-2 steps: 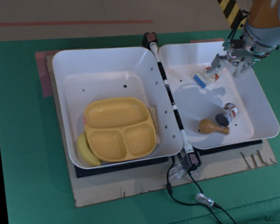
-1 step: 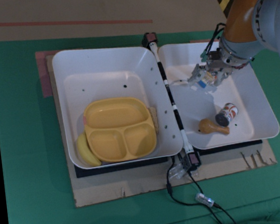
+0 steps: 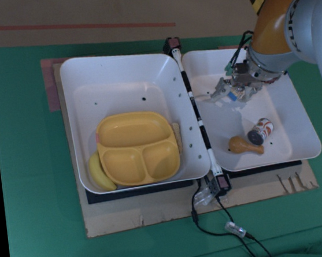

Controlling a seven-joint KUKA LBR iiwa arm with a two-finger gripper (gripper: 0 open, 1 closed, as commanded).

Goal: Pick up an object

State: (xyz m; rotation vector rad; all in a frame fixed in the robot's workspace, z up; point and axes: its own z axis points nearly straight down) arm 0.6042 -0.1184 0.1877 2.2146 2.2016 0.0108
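Whether the jaws are apart cannot be told above the right bin (image 3: pixel 302 137), near can (image 3: pixel 260 131) and pear-shaped toy (image 3: pixel 243 144).

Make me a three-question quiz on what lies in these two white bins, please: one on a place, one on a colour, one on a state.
1. Where is the banana?
A. right bin
B. left bin, beside the tray
C. on the green cloth

2. What colour is the divided tray?
A. yellow
B. blue
C. red

3. How does the small can sit?
A. stacked on the tray
B. lying tipped in the right bin
C. on the pear

Answers: 1 B, it hugs the tray's left edge; 2 A, plainly yellow; 3 B, it lies near the pear-shaped toy under the pincer.
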